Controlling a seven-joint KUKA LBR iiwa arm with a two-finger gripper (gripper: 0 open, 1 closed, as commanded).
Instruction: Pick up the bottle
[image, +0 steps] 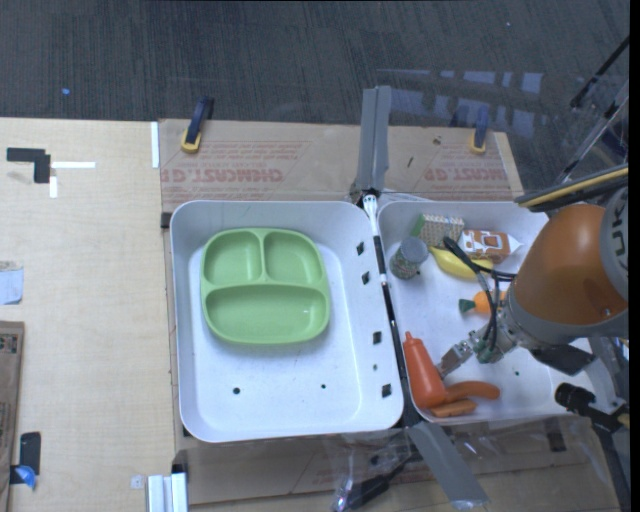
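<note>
Near the lower edge of the frame, at lower right, the shallow white plastic bin holds the task item: the orange-red plastic bottle with a tapered neck. It lies on its side against the bin's left wall, neck towards the upper left. Touching its base, two orange carrot-shaped pieces lie along the bin's lower edge.

Just right of the bottle, the two-finger gripper hangs low over the bin floor beside the bottle's body, but nothing sits between its jaws. Whether the jaws stand apart or together cannot be told at this resolution. The grey arm with an orange band enters from the right of the frame and hides much of the bin.

Judgement: the gripper appears placed for an approach to the bottle. The grasp is not yet made. The bottle's position against the wall leaves little room for a jaw on that side.

Further up in the same bin lie a yellow banana, a small grey can and a small orange-and-white carton.

At centre left, the second white bin holds a green three-compartment plate. Both bins rest on the counter.
</note>
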